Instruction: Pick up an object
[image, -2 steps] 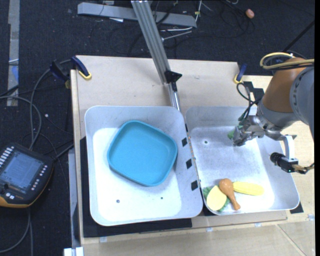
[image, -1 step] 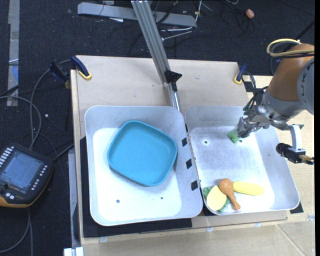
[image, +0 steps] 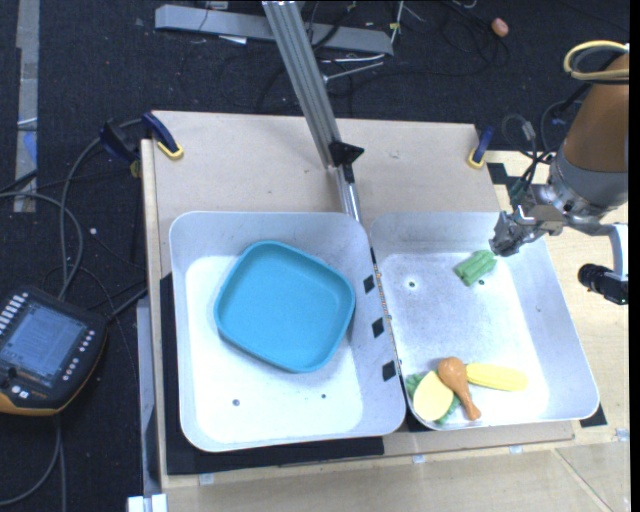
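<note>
A: Where is the arm (image: 590, 140) placed?

B: It is seen reaching in from the right, with the orange band above the wrist and the gripper (image: 508, 240) lowered over the far right part of the right bin (image: 560, 330).

A: Is anything gripped?

B: That cannot be told. The gripper's tip is seen just beside the upper end of a green object (image: 476, 267), perhaps touching it, but nothing is clearly shown as held.

A: How is the green object laid?

B: It is laid flat on the bin floor, slanted, near the far wall of the right bin.

A: What else is found in that bin?

B: Three things are clustered at the near edge: a yellow-green slice (image: 433, 397), an orange drumstick-shaped piece (image: 458, 384) resting against it, and a yellow piece (image: 496, 377) just to the right. They are well apart from the green object.

A: And the left bin (image: 200, 400)?

B: A blue square plate (image: 285, 305) is set in it, tilted slightly, near the centre.
</note>
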